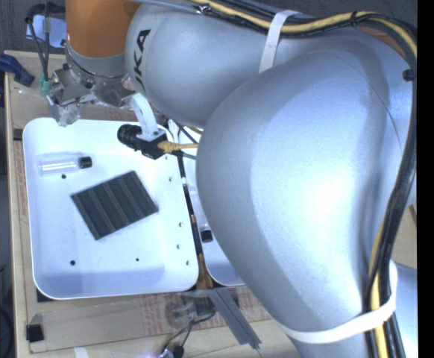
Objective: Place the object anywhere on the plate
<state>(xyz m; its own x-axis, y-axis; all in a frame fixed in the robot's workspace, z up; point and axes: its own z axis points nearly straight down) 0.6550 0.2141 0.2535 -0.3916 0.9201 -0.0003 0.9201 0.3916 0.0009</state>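
A dark grey ribbed plate (114, 203) lies flat and turned at an angle in the middle of the left bin (105, 274). A small clear tube with a black cap (64, 162) lies on the bin floor just above and left of the plate, apart from it. My gripper (66, 112) hangs over the bin's far left corner, above the tube and not touching it. The view shows nothing in the gripper.
The arm's big grey body covers the view's right half and hides most of the right bin (218, 271). A black fitting with a yellow cable (144, 140) juts from the wrist over the left bin's far edge. Clamps and cables (12, 69) sit beyond the bench's left rim.
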